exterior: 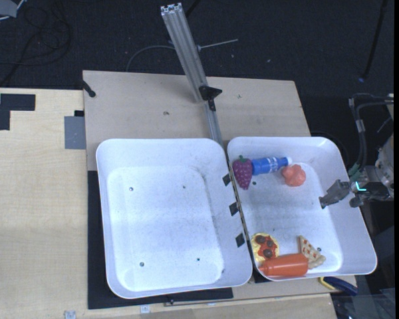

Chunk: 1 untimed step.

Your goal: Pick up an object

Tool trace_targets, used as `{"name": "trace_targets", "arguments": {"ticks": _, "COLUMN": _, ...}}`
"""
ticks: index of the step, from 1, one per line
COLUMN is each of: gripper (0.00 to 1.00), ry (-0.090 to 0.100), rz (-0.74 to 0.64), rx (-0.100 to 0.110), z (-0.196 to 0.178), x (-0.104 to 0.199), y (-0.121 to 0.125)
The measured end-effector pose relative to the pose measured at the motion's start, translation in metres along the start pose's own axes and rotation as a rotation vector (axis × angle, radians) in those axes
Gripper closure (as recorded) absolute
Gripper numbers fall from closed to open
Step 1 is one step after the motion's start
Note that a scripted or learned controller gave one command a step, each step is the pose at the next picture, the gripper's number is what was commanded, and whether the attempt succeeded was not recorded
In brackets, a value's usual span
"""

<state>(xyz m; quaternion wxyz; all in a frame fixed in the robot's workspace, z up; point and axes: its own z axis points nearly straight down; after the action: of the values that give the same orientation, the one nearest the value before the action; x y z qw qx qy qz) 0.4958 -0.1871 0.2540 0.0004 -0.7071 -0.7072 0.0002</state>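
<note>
You are looking down at 2 shallow white bins sitting side by side on a bench. Take the right bin [332, 153] as your landmark. Against its far-left corner a purple grape cluster [243, 173] is lying, touching a blue bottle [269, 165] that is pointing toward an orange-red ball [293, 175] just beside its cap end. Along the bin's near wall a red sausage [284, 265] is resting between a yellow pizza piece [265, 245] and a waffle-like wedge [310, 250]. The left bin [113, 178] is touching the landmark's left wall.

The gripper [335, 193] is hovering at the landmark's right rim, dark against the white, and you cannot tell whether it is spread or pressed together. Nothing is sitting in it.

Judging from this, the approach step is under way: no object is yet chosen or touched. The next move is calling for travel leftward over the bin, then a descent onto 1 item. The ball looks nearest and stands slightly apart, so it is probably the easiest target; the sausage is crowded by 2 neighbours.
</note>
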Motion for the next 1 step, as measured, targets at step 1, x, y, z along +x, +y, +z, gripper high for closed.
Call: {"name": "trace_targets", "arguments": {"ticks": 1, "gripper": 0.0, "ry": 0.0, "rz": 0.0, "rx": 0.0, "z": 0.0, "x": 0.0, "y": 0.0}}
